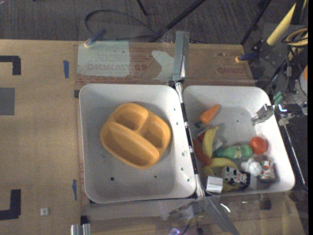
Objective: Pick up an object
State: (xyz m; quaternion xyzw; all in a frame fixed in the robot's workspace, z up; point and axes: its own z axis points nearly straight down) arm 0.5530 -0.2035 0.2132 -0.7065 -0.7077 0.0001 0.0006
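The right bin point(234, 99) holds a pile of toy food along its left and front sides. In it lie an orange carrot point(210, 113), a yellow banana point(210, 140), a green bottle point(233, 152), a red tomato point(258, 144), a black-and-white carton point(236, 176) and a small red-and-white carton point(266, 171). My gripper point(262, 113) hangs over the bin's right rim, above and to the right of the tomato, apart from every object. Nothing shows in its grasp.
An orange divided plate point(135, 134) lies in the middle of the left bin point(98, 175). A metal divider point(186, 136) separates the bins. The far half of the right bin is bare white floor. Cables and stands crowd the right edge beyond the bench.
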